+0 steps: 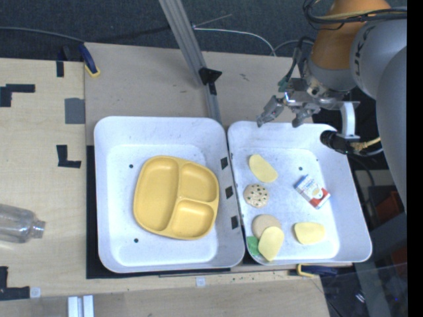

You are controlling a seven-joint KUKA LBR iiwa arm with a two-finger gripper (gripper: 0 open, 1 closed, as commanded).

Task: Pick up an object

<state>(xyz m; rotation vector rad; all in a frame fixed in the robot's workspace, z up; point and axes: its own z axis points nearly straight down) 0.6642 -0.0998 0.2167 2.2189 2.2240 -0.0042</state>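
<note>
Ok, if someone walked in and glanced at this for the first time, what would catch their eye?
Probably the big yellow divided plate, alone in the left bin. Next, the grey arm with its orange band, its open gripper hovering over the far edge of the right bin, which holds small items: yellow pieces, a cookie and a little red-and-white carton.

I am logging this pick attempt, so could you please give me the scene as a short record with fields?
arm: gripper above the far edge of the right bin, fingers spread, nothing between them
left bin: yellow divided plate
right bin, far left: yellow oval piece
right bin, middle: cookie, small carton
right bin, near edge: tan round piece, yellow piece overlapping it, green piece, yellow piece
bench, left: clear bottle lying down
task state: nothing picked yet
</note>
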